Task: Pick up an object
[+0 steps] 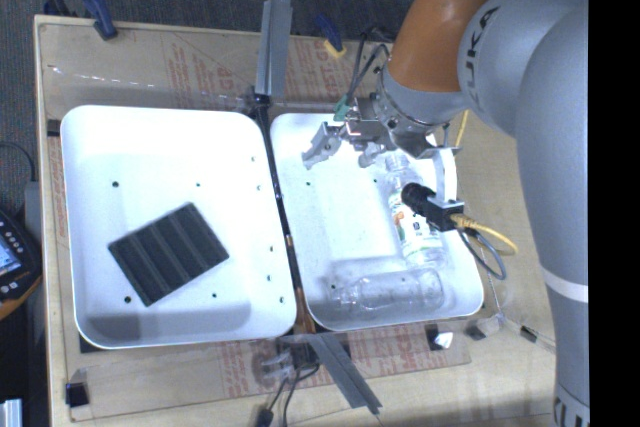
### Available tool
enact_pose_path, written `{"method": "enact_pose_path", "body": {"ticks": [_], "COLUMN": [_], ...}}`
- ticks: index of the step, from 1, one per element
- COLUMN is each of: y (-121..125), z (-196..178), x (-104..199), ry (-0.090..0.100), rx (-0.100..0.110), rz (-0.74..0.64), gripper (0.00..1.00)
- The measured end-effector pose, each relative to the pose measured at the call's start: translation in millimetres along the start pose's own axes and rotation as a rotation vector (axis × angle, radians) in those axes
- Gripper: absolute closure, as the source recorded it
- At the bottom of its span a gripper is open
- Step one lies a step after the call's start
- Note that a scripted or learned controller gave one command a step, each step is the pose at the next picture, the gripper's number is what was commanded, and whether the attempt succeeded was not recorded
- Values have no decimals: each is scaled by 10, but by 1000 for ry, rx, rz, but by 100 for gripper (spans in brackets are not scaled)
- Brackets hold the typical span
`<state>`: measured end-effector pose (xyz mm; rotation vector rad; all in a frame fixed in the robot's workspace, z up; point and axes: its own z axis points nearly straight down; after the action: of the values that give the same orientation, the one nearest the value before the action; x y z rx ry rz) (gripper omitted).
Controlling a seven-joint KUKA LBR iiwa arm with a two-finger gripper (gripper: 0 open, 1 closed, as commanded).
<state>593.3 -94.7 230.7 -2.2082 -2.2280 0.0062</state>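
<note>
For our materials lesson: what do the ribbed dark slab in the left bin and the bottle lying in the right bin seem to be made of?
Dark slab: probably matte rubber or plastic; dull grey-black with parallel ridges, no shine. Bottle: likely clear plastic; the white bin shows through it, with glossy highlights.

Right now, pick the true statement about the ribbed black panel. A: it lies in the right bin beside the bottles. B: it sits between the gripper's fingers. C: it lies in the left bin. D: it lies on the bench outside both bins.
C: the black panel lies flat on the floor of the left bin, away from the gripper.
</note>
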Motion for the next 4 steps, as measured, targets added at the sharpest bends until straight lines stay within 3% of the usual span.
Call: {"method": "enact_pose_path", "body": {"ticks": [1,2,4], "y": [-117,-318,-246], "z": [427,745,725], "x": [-758,-1155,-1136], "ry": [-1,-1,0], "rx": [0,-2,-3], "rz": [-30,-15,-282], "gripper": [0,0,0]}}
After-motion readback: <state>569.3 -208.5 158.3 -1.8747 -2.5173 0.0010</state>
